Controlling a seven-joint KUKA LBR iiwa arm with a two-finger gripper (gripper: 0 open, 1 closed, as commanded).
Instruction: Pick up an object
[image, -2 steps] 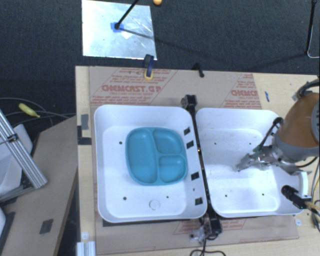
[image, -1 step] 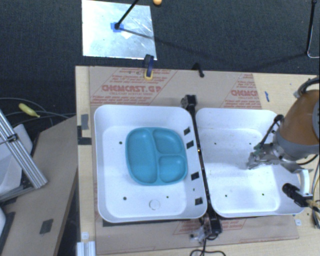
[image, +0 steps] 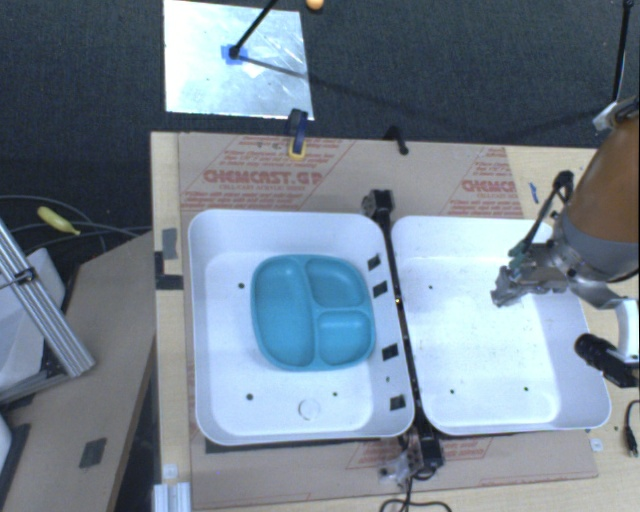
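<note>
The bench (image: 330, 165) is carrying two shallow white bins side by side, pushed together so their inner rims are meeting along the middle. The left bin (image: 215, 250) is holding the one thing worth picking: a blue divided plate (image: 310, 312), lying flat around the centre of its floor, a little toward the far edge, compartments facing up. Lying flat like that, it is probably offering only its raised rim to a two-finger grasp. The right bin (image: 480, 400) is showing bare floor with small dark specks. The arm (image: 610, 200) is reaching in over that bin's far right corner, so the gripper (image: 505, 290) is hanging above the right bin's right half, well apart from the plate. Whether its claw is open or closed cannot be told; nothing is visible in it.
</note>
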